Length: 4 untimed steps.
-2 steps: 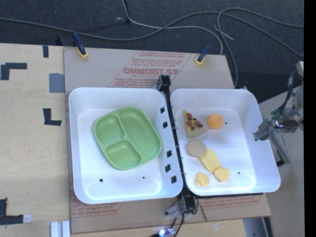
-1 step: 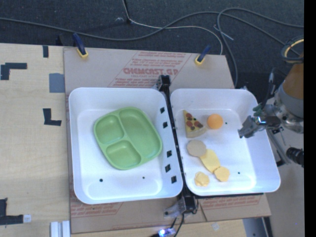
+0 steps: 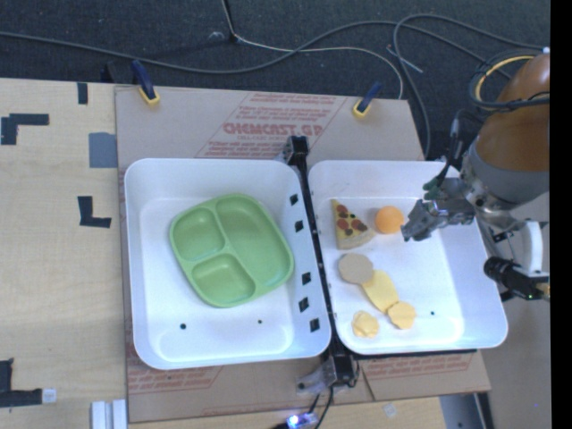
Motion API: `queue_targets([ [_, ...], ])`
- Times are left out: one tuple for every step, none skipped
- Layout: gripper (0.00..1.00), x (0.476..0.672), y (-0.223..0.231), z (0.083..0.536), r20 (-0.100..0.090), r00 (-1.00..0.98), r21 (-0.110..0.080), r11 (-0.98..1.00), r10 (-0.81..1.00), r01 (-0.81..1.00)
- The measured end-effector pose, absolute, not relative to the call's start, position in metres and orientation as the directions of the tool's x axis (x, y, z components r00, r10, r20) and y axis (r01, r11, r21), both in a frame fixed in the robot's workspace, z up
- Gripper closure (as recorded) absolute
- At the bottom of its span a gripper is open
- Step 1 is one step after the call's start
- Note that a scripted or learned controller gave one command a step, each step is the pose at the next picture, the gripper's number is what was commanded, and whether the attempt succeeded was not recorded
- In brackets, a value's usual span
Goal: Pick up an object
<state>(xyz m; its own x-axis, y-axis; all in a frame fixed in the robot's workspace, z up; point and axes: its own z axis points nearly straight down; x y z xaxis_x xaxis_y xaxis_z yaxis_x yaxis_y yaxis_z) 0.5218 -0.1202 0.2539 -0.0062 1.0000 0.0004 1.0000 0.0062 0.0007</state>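
Reaching in from three o'clock, the grey arm with its orange band [image 3: 525, 79] hangs over the right-hand shallow white plastic bin [image 3: 465, 315], and its dark two-finger gripper [image 3: 418, 225] points toward nine o'clock above the bin's upper half. Whether the jaws are released or clenched cannot be told from this slanted overhead look; nothing shows between them.

Just beside the gripper, at its nine o'clock, lies a small round orange ball [image 3: 388, 220]; whether the two touch cannot be told. Next to the ball, again at nine o'clock, rests a triangular toy pizza slice with red and green toppings [image 3: 349, 225], close to the divide between the bins. At six o'clock from the slice sits a flat tan disc [image 3: 355, 268], overlapped at its five o'clock edge by a pale yellow oblong piece [image 3: 382, 290]. Two smaller yellow pieces lie near the bin's six o'clock rim: one crinkled [image 3: 365, 324], one rounder and more orange [image 3: 401, 315].

The left-hand white bin [image 3: 143, 266] holds a light green plastic plate with three compartments [image 3: 231, 249], turned at a slant. Both bins stand on a brown cardboard sheet [image 3: 259, 123].
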Motion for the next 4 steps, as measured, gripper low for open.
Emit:
queue_targets([
  [1.0, 0.535, -0.066, 0.259, 0.001, -0.007, -0.001, 0.007, 1.0, 1.0],
  [1.0, 0.541, -0.015, 0.261, 0.001, -0.005, -0.001, 0.005, 1.0, 1.0],
  [1.0, 0.56, 0.042, 0.251, -0.001, -0.005, -0.001, 0.005, 1.0, 1.0],
  [1.0, 0.576, 0.098, 0.248, -0.001, -0.004, -0.001, 0.004, 1.0, 1.0],
])
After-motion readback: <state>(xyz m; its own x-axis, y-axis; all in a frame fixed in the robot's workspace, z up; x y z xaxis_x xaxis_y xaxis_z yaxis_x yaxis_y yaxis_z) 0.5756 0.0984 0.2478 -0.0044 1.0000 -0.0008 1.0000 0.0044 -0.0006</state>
